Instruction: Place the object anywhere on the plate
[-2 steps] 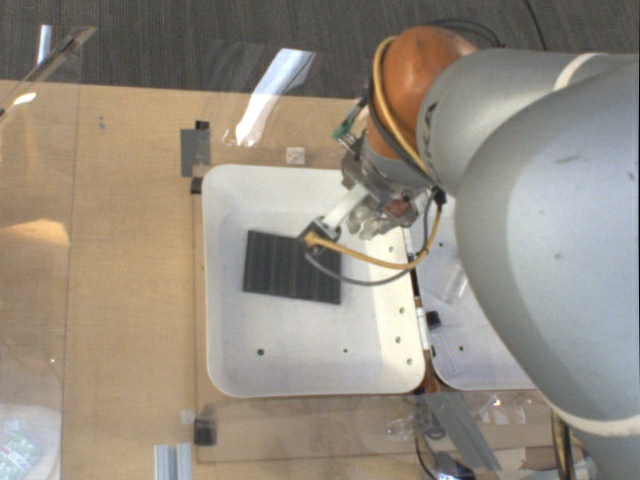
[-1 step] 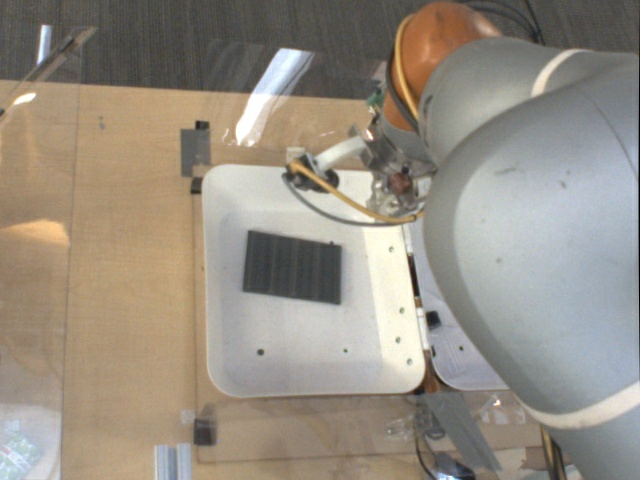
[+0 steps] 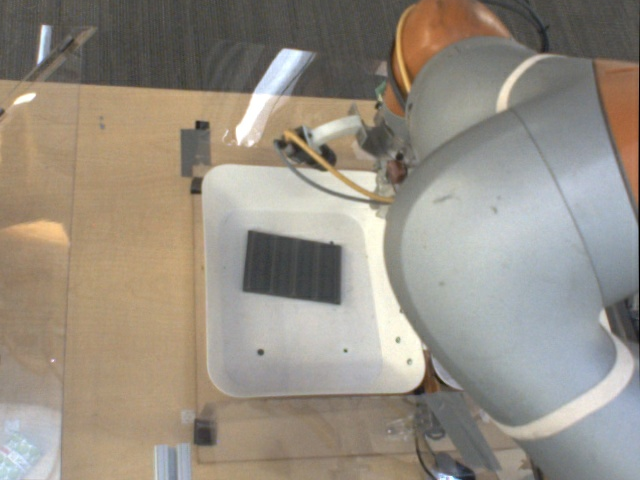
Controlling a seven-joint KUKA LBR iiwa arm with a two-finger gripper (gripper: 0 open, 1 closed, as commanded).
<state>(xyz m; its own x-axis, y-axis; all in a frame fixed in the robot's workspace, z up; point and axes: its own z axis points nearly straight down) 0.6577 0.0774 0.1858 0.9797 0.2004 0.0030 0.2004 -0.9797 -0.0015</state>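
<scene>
Grey arm (image 3: 500, 238) bulked over the right of the white bin (image 3: 225, 358), pincer state indiscernible.

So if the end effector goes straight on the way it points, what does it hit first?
Can't tell for sure: the arm covers its tip. The wrist sits above the white bin's back rim, so probably that rim or floor, not the dark ribbed slab.

The shallow white plastic bin (image 3: 225, 358) is overhung along its right edge by the bulky grey arm (image 3: 500, 258); its left side is left open around a dark ribbed rectangular pad (image 3: 292, 267).
</scene>
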